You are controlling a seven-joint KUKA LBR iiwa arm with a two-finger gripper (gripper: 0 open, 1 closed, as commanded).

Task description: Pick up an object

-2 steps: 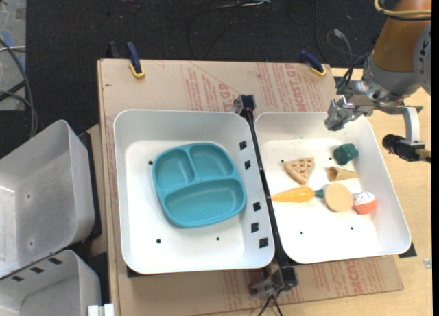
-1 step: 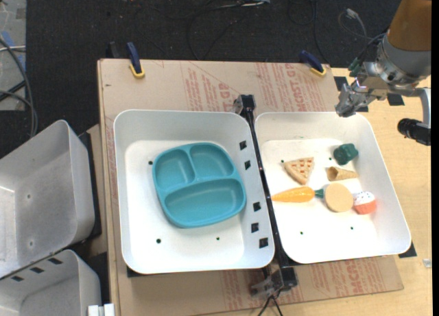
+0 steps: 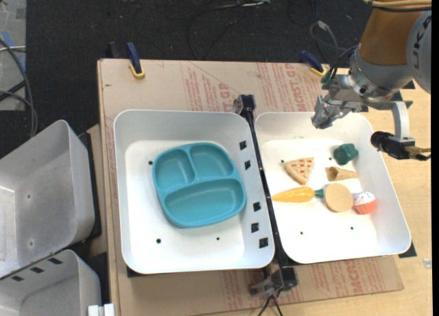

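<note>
At upper right of the frame the gripper (image 3: 323,120) hangs over the back edge of the right bin (image 3: 391,239), its grey wrist and orange band rising toward the top right corner. Fingers point down and to the left; whether they are apart or together cannot be told from this angle, and nothing is seen between them. Right bin contents, all clustered in its middle and right part: a tan waffle-patterned wedge (image 3: 300,169) at centre left; a dark green block (image 3: 345,152) to the upper right of it, just below and right of the gripper; a small tan wedge (image 3: 339,173) beneath the green block; an orange carrot-shaped toy (image 3: 293,195) lying roughly level with its green tip pointing right; a round tan disc (image 3: 337,197) just beside that tip; a small white and orange-red piece (image 3: 365,203) touching or nearly touching the disc on its right. Gripper is clear of all of these. Left bin (image 3: 130,239) holds a teal divided plate (image 3: 199,184), three compartments, sitting slightly skewed near the bin's centre. Both bins rest on a brown board (image 3: 178,81) with a yellow-tipped clamp (image 3: 135,62) at its upper left edge.
</note>
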